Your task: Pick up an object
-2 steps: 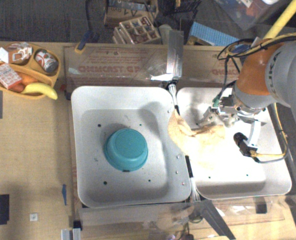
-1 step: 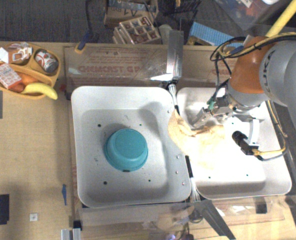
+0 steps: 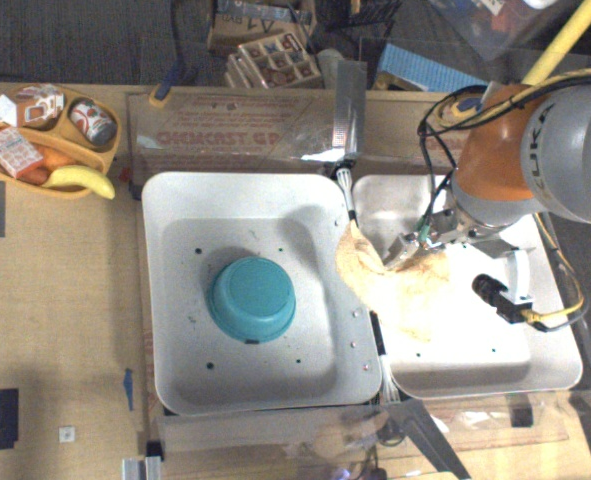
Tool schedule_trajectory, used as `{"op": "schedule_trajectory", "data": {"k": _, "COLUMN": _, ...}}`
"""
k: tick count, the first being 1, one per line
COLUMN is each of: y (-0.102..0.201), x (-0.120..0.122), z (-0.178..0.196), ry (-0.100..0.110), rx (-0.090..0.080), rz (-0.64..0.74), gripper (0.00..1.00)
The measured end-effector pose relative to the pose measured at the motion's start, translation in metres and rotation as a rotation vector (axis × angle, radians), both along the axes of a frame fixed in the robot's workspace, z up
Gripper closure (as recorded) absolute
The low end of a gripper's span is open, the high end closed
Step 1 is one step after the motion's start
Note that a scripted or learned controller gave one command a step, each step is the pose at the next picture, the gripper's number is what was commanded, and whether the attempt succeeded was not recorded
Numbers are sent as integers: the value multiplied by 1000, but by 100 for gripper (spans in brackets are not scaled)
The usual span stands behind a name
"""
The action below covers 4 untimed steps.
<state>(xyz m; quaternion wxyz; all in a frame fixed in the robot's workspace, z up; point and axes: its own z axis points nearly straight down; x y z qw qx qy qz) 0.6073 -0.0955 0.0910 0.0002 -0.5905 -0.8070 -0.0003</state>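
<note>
Jaws (image 3: 403, 253) sit low in the right bin (image 3: 495, 363) against a pale cloth (image 3: 400, 286), how far apart I cannot tell, so the grasp step seems in hand, and next comes a firm close and straight lift.

The left bin (image 3: 175, 208) served as the landmark. An upturned bowl (image 3: 253, 298) sat in it, near its middle. The right bin (image 3: 545, 368) lay just beside it on the right, their rims touching. A floppy cloth (image 3: 360, 263) draped over that shared rim (mostly in the right bin). A tray of play food (image 3: 45, 143) stood well to the left bin's upper left, and a cardboard strip (image 3: 235, 133) lay just behind it.
</note>
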Motion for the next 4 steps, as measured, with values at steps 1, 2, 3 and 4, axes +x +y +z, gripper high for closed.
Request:
{"op": "schedule_trajectory", "data": {"k": 1, "y": 34, "x": -14, "z": 94, "ry": -3, "rx": -1, "rz": 68, "gripper": 0}}
{"op": "schedule_trajectory", "data": {"k": 2, "y": 3, "x": -41, "z": 125, "ry": -3, "rx": -2, "rz": 53, "gripper": 0}}
{"op": "schedule_trajectory", "data": {"k": 3, "y": -23, "x": -32, "z": -1, "ry": -14, "rx": -2, "rz": 13, "gripper": 0}}
{"op": "schedule_trajectory", "data": {"k": 4, "y": -25, "x": -31, "z": 11, "ry": -18, "rx": -1, "rz": 7, "gripper": 100}}
